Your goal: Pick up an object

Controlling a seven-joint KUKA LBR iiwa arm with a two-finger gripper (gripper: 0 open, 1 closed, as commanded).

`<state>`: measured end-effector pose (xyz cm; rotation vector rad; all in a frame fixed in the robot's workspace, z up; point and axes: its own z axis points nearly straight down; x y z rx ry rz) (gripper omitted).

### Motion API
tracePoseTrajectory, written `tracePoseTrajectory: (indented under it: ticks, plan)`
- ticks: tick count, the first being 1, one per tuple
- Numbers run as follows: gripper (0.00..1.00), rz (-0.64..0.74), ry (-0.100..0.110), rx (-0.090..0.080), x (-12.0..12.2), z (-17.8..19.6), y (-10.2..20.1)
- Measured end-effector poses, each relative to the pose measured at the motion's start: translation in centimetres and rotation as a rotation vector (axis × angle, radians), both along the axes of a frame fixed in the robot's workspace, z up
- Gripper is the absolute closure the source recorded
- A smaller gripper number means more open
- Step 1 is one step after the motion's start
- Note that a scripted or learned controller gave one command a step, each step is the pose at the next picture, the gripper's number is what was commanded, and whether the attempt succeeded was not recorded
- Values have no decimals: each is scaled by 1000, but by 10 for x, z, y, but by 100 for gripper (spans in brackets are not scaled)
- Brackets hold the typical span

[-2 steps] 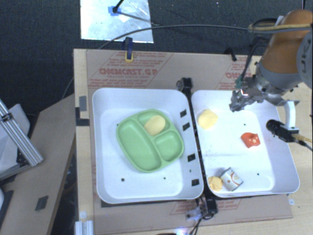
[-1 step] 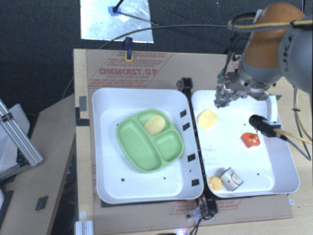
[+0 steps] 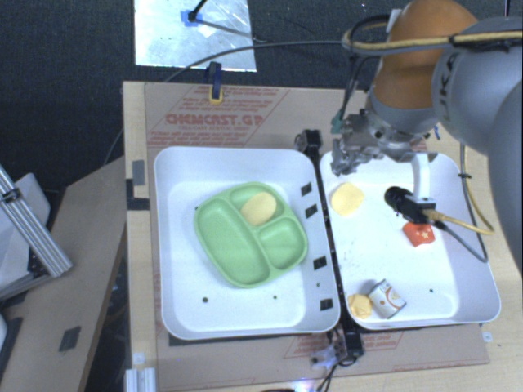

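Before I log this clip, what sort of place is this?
Likely a robotics lab test bench: two white bins side by side, a grey robot arm over the right one, aluminium framing at the left edge.

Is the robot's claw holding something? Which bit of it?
Nothing seems to be held. The gripper hangs over the right bin, and the yellow lump lies loose on the bin floor near it.

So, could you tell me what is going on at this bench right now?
The arm's gripper hangs over the far left corner of the right bin, close to a pale yellow lump not yet picked up. A red piece and a small can lie there too. The left bin holds a green tray.
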<state>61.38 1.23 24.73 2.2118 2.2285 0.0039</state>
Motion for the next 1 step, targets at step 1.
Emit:
tracePoseTrajectory:
  ticks: [1]
  plan:
    - [100, 2, 1, 1, 12, -19, 56]
